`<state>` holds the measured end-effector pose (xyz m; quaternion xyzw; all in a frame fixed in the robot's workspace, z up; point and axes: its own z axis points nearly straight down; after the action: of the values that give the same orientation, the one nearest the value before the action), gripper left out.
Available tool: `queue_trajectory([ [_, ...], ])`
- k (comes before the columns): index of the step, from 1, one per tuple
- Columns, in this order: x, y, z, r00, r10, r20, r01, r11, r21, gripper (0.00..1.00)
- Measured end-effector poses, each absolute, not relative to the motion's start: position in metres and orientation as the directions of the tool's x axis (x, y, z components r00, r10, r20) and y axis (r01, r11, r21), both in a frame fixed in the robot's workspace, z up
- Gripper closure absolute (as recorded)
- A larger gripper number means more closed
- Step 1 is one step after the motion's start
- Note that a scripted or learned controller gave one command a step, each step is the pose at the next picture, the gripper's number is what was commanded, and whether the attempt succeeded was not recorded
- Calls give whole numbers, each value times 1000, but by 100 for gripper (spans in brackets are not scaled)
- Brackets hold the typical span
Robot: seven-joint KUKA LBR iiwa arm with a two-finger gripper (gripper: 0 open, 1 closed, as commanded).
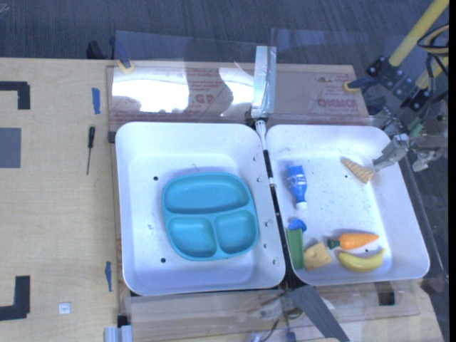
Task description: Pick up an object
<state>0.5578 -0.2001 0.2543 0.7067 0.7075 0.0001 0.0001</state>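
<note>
Two white bins sit side by side on the bench. The left bin (135, 155) holds a blue divided plate (209, 214) lying flat near its middle. The right bin (406, 219) holds a blue and white tube (296, 184) by the dividing wall, a green bottle with a blue cap (294, 242) below it, a yellow block (318, 255), a carrot (355, 240) and a banana (361, 261) at the lower edge, and a cone (358, 169) towards the upper right. The gripper (390, 155) sits at the bin's upper right rim, just beside the cone; whether it is open or closed cannot be told, and nothing is visibly held.
</note>
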Motion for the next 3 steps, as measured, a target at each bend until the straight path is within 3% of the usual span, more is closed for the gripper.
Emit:
queue_trajectory([
  [1,500,-208,144,-2,1000,3,1000,2,-11,0],
  [2,563,-193,90,-93,996,-1,996,93,2,0],
  [3,620,-197,86,-214,977,-3,977,214,4,0],
])
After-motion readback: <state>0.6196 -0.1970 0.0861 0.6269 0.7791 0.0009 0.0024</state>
